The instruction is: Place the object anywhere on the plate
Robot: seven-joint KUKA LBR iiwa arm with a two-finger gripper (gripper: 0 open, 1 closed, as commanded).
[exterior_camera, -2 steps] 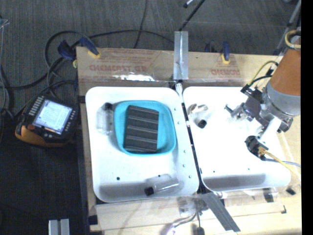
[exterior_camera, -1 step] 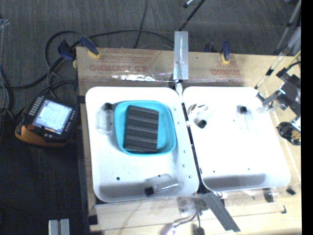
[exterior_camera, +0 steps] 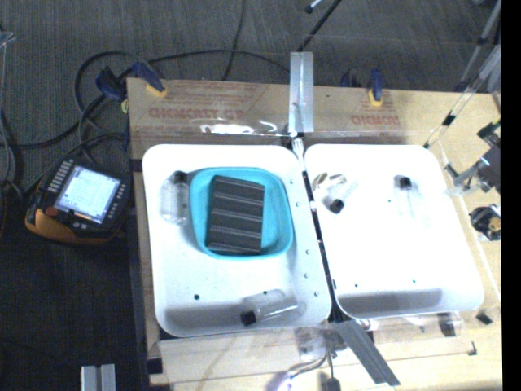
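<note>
- Spanning the bench, two white bins are noted side by side: the left bin (exterior_camera: 163,283) and the right bin (exterior_camera: 423,267).
- A blue plate (exterior_camera: 279,210) is found in the left bin, in its upper half.
- A dark ribbed block (exterior_camera: 236,214) is seen lying flat on the plate, wholly within its rim.
- Small clear vials are recorded: one (exterior_camera: 174,194) just beside the plate, one (exterior_camera: 269,308) near the front wall.
- The placing step is judged complete; only a check of the block's seating is called for next.
</note>
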